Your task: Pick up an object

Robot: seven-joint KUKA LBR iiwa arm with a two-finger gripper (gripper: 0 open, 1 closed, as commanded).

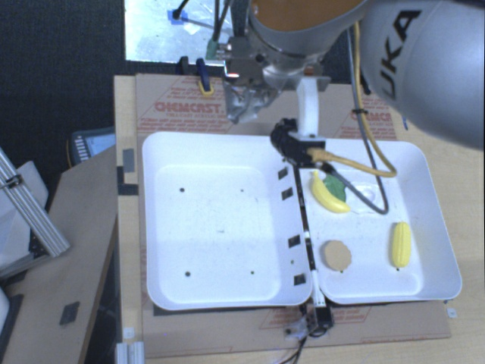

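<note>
Progress: nothing is seen lifted; pick not yet done.
Corn cob (400,244): lower right, near right bin (436,279) wall.
Round disc (336,255): just right of divider, tight there.
Banana (328,194): centre-right, open room around.
Gripper (244,106): top centre, beyond bins; claw state can't be told.

One fixed camera looks down at a slant on both bins (227,146), near enough that my arm (394,29) looms at top right.
</note>
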